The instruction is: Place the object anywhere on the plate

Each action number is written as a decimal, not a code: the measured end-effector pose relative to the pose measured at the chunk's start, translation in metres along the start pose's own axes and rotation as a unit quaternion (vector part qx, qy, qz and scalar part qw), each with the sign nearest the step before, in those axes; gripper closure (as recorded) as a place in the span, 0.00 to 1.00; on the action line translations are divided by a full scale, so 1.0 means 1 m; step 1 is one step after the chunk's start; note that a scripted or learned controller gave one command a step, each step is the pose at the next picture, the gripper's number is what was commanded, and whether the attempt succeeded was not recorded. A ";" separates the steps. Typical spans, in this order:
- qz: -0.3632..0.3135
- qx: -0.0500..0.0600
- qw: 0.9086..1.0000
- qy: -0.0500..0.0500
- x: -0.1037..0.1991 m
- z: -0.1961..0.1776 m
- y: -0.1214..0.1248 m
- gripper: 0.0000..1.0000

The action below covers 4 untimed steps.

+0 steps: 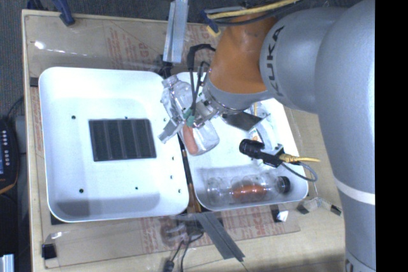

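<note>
Pincer (189, 113) over the bins' shared edge, clear plastic bottle with orange inside (199, 135) seemingly between its fingers | dark ribbed rectangular plate (122, 139) lies left, in left white bin (54, 92) | bottle hangs roughly upright

Bright overhead light glares off the left bin (57, 92); slightly soft focus.

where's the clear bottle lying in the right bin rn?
The clear bottle lies on its side along the right bin's near edge, below the pincer.
</note>
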State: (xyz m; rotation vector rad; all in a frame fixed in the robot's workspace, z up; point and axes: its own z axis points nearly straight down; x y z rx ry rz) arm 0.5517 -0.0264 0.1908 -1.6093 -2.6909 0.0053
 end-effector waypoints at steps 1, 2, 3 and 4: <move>-0.048 -0.001 0.999 -0.001 0.065 -0.020 0.038 1.00; -0.073 0.000 0.997 -0.001 0.053 0.000 0.034 1.00; -0.196 -0.002 0.981 -0.003 0.038 -0.067 0.070 1.00; -0.195 -0.002 0.981 -0.003 0.038 -0.067 0.070 0.00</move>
